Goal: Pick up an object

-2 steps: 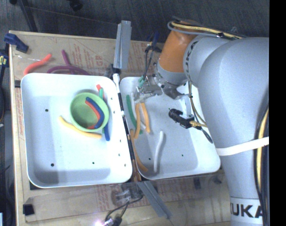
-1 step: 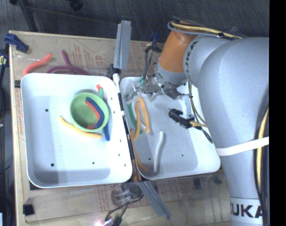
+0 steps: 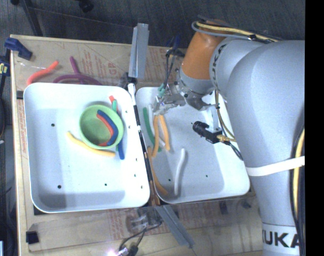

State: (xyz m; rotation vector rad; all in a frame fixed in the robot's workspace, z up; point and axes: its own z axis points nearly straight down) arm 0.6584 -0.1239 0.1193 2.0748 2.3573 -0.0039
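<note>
I see the gripper low over the far left corner of the shallow white right bin; I cannot tell its grip. Just beside it lie a thin green strip and an orange strip.

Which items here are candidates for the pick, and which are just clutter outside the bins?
In play:
gripper over the right white bin
long green strip
orange curved strip
white bent tube
round green bowl in the left white bin

Lying about:
orange-red strip on the bench
purple loop
blue clamp
</note>
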